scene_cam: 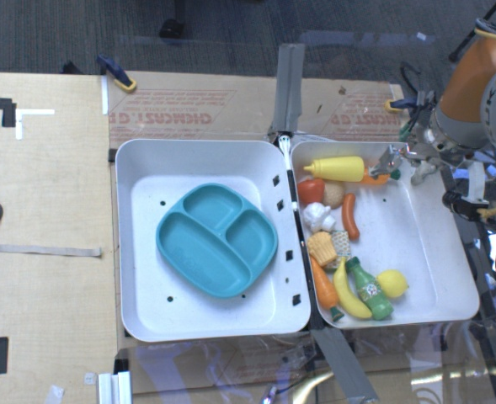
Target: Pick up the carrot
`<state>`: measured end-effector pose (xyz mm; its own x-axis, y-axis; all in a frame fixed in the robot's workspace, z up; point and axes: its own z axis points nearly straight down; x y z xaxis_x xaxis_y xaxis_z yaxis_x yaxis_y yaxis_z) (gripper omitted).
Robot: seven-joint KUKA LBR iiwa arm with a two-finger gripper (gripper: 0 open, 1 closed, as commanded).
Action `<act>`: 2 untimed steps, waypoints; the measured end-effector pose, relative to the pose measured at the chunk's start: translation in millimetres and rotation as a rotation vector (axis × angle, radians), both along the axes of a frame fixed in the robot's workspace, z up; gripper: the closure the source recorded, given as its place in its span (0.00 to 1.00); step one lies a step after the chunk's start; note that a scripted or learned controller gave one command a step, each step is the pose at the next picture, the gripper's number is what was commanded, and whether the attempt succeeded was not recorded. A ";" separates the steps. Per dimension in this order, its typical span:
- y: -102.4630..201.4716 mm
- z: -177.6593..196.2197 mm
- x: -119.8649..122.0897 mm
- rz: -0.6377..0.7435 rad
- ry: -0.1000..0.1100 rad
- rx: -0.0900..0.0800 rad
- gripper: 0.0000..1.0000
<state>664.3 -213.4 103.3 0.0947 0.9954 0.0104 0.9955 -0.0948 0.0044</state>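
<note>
While the carrot [323, 285] lies untouched against the left wall of the right bin [424, 251], near its front edge among other toy food, the gripper [397, 160] hovers at the back edge, its grip unreadable, so picking remains.

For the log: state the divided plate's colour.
Teal-blue; the divided plate shows best in the camera view.

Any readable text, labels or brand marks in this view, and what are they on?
Red print on the cardboard sheet behind the bins: appears upside down and mirrored, too blurred to read.
Red print on the cardboard behind the right bin: also too blurred.
Label on the green bottle: too small to read.
</note>
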 end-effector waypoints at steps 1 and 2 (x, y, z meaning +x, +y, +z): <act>2.4 0.8 2.0 -0.126 -0.008 -0.001 0.00; 2.2 2.5 -6.8 0.002 -0.018 -0.014 0.00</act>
